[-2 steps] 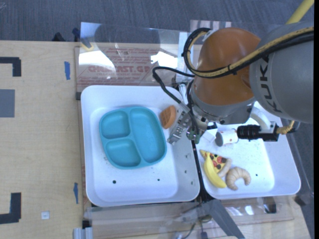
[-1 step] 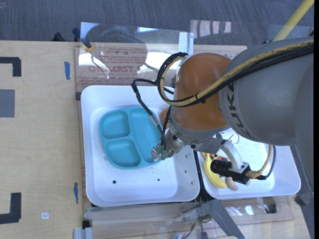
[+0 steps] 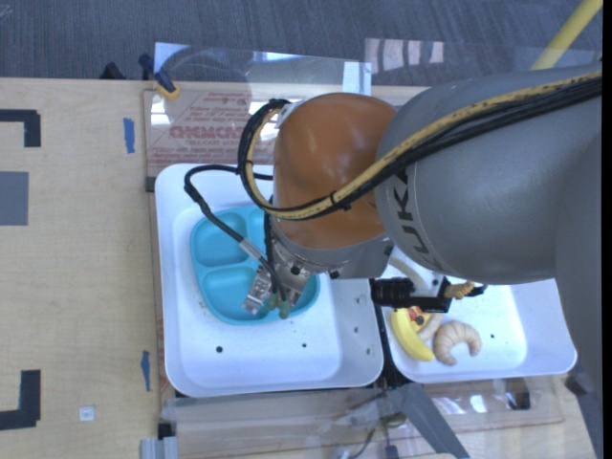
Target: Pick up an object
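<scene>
claw low over blue tray in left bin; its grip unclear

Light fell evenly from overhead, bright but soft. The white bins were nearly washed out, with faint shadow under my arm. A dull sheen lay on my orange band, and glare on the clear sheet at the top. Focus was fair; fine detail stayed grainy.
</scene>
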Available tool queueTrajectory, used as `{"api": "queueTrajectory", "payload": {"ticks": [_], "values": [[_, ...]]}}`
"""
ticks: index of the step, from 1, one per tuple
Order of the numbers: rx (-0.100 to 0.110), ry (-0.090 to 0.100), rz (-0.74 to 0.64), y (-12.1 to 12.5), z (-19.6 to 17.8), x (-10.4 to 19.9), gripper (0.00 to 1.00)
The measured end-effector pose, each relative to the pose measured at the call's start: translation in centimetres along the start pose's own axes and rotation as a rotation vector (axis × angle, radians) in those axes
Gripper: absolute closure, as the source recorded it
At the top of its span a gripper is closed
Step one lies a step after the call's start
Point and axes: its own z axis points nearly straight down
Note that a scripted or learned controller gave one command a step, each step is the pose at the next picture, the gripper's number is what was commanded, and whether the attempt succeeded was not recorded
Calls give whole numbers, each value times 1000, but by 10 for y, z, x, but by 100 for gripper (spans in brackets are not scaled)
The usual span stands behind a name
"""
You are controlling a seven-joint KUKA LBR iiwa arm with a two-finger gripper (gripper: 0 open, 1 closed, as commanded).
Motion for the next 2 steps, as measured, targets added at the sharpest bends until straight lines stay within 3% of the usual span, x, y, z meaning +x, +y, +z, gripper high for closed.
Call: {"api": "queueTrajectory", "payload": {"ticks": [1, 2], "values": [[8, 4, 430, 13, 27, 9, 100], [10, 2, 971, -1, 40, 1, 100]]}}
